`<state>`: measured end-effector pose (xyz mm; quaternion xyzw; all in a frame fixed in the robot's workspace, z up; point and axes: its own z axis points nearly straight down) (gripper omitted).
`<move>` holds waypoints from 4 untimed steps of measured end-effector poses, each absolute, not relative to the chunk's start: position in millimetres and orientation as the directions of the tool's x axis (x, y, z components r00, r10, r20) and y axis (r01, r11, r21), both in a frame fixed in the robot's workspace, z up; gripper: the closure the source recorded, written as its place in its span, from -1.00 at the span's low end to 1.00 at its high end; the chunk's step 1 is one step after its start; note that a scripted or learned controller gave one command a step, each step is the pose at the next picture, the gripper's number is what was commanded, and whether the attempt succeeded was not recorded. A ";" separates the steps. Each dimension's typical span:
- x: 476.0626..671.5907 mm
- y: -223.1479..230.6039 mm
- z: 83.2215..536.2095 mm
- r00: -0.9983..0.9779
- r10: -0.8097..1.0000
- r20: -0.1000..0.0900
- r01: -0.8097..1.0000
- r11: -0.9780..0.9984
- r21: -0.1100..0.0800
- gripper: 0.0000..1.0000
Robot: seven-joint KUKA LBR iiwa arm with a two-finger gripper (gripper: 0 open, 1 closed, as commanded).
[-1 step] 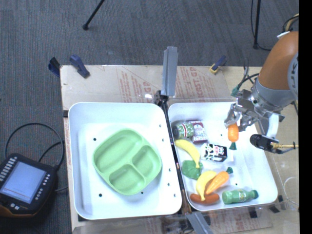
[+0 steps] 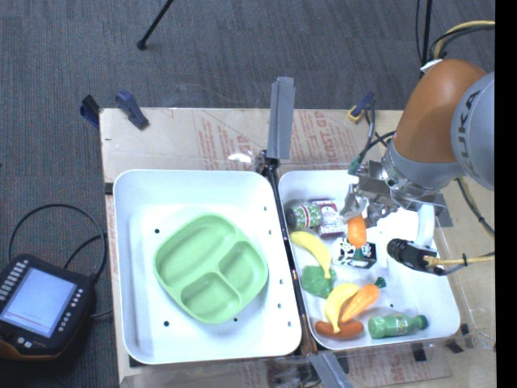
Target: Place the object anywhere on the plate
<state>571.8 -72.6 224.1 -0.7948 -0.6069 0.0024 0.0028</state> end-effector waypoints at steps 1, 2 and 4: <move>548.1 25.8 219.4 0.205 0.979 -0.002 0.979 -0.205 -0.008 1.00; 565.2 94.2 183.9 0.222 0.975 -0.003 0.975 -0.222 -0.009 1.00; 503.4 151.8 109.1 0.094 0.996 -0.003 0.996 -0.094 -0.009 -1.00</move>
